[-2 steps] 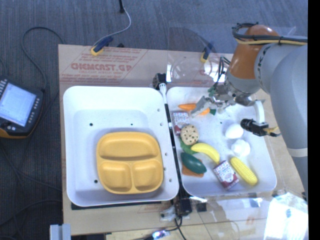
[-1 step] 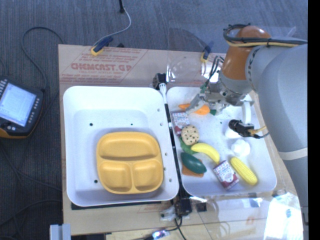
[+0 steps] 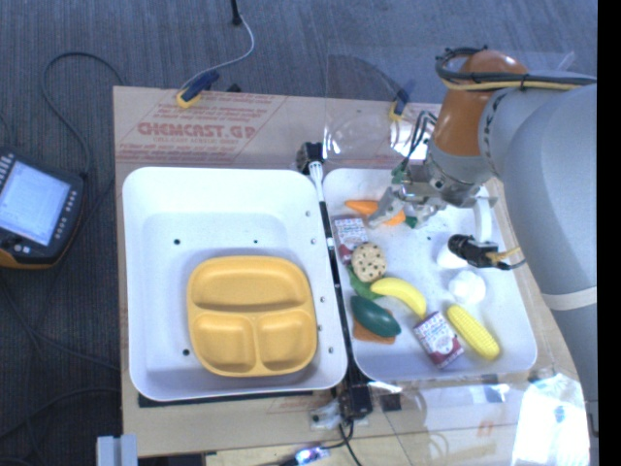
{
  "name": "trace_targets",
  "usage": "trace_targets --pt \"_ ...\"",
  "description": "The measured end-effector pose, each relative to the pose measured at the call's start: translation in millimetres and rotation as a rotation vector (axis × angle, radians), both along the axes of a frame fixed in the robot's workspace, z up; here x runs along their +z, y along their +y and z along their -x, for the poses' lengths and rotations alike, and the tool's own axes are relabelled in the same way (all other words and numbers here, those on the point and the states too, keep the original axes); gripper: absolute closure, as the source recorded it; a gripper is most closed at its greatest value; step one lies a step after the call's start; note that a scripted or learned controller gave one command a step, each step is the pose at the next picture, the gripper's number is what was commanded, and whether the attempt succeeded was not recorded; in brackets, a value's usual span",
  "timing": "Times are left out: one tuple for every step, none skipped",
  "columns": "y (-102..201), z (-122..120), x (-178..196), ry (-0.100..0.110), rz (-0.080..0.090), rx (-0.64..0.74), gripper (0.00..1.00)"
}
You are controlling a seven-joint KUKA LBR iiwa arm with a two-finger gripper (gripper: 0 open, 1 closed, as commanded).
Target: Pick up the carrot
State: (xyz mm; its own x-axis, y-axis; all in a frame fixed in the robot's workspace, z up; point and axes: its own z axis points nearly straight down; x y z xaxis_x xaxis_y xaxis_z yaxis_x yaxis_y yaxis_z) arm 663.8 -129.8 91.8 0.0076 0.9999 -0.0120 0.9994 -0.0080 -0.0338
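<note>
The gripper [image 3: 408, 202] covers the carrot's [image 3: 365, 206] right part, so contact between fingers and carrot cannot be judged, nor the finger gap. Below the fingers, an orange item [image 3: 370, 333] lies mostly hidden under a dark green vegetable [image 3: 375, 316]. The arm [image 3: 543, 163] is cut off at the right edge.

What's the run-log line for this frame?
gripper over right bin | at carrot | tray in left bin

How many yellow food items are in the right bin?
2: a banana near the middle of the right bin, and a corn cob toward its near right corner. More may be hidden under the gripper.
</note>
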Motion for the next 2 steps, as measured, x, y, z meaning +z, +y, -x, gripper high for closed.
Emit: trace_targets --pt "76.9 -0.1 92.8 -0.035 -0.008 -0.125 1.00" --pt "81.2 41.8 131.9 -0.028 -0.005 -0.266 1.00"
